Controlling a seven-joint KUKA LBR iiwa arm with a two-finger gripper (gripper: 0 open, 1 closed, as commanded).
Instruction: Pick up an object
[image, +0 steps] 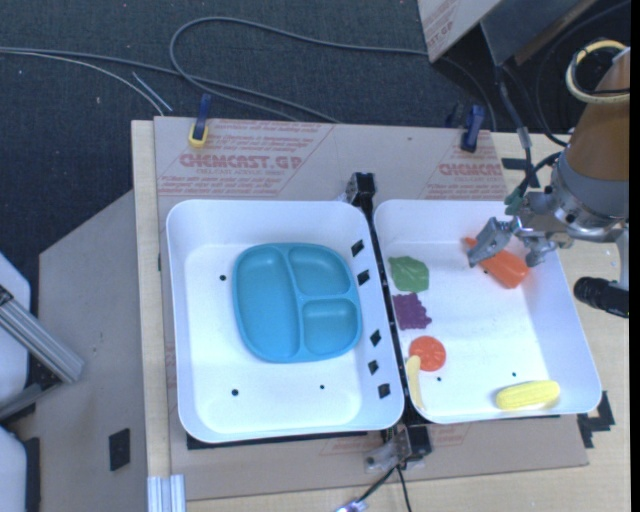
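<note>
The gripper (513, 243) hangs over the upper right of the right bin (560, 330), at about one o'clock from that bin's middle. Its two grey fingers (490, 241) stand apart, one on the left and one on the right, and an orange toy (507, 269) sits just below and between them. The toy's top is hidden by the fingertips, so I cannot tell whether the fingers press on it or merely straddle it, nor whether the toy is lifted off the bin floor. A small orange piece (468, 241) shows at the left finger's outer side.

Elsewhere in the right bin, near its left wall, lie a green toy (409, 273) at ten o'clock, a purple toy (411, 311) just below it, and a round orange-red toy (428, 353) at seven o'clock. A thin yellow piece (413, 381) lies just under the round one, along the left wall. A yellow corn cob toy (528, 395) rests at five o'clock, near the bottom rim, well apart from the gripper.

The left bin (200, 340) holds a blue divided plate (297, 300) with three compartments, lying flat about the middle. Both bins sit side by side on the table (250, 150), whose brown board is clamped at the far edge by a yellow clip (200, 130) and a blue clip (471, 128).
</note>
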